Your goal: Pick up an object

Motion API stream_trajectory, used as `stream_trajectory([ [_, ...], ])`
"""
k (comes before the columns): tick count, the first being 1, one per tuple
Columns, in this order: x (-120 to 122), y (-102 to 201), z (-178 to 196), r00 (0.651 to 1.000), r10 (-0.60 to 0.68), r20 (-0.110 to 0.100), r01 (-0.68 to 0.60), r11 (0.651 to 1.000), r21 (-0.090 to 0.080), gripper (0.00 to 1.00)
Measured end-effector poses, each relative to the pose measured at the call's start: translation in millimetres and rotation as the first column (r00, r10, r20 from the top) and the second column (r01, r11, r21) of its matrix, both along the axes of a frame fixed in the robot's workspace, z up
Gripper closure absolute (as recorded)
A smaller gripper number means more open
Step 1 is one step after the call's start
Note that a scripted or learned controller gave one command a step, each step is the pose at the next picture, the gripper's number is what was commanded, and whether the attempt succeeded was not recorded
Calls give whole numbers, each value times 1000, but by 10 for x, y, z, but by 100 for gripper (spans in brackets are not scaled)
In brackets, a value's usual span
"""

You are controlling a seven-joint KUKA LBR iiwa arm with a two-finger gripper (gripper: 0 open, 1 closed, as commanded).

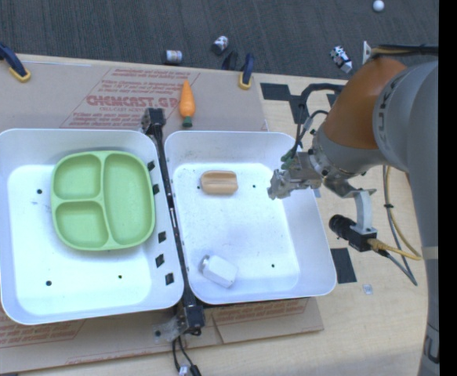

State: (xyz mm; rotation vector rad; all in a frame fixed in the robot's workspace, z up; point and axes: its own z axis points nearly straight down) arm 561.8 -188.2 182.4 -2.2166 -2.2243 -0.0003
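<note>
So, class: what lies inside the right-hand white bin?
Inside the right white bin: a tan bread-like block and a small white block. The gripper covers some floor.

Dark grey ribbed carpet [95, 10] lay beyond a pale wooden bench [369, 319], with small bits of debris [220, 44] scattered on it and printed brown cardboard [126, 100] spread over the benchtop.

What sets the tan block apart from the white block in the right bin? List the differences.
The tan block is brownish and lies near the right bin's far wall; the white block is pale and lies near the front wall. The tan block sits level across the view; the white block sits askew. Both are small, rounded, and untouched.
</note>
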Motion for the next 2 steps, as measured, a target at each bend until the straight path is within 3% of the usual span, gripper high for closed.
stream_trajectory([
  [1,-859,-235,11,1000,2,-2,-2,1000,-2,100],
  [2,147,-221,-903,1000,4,0,-4,1000,-1,100],
])
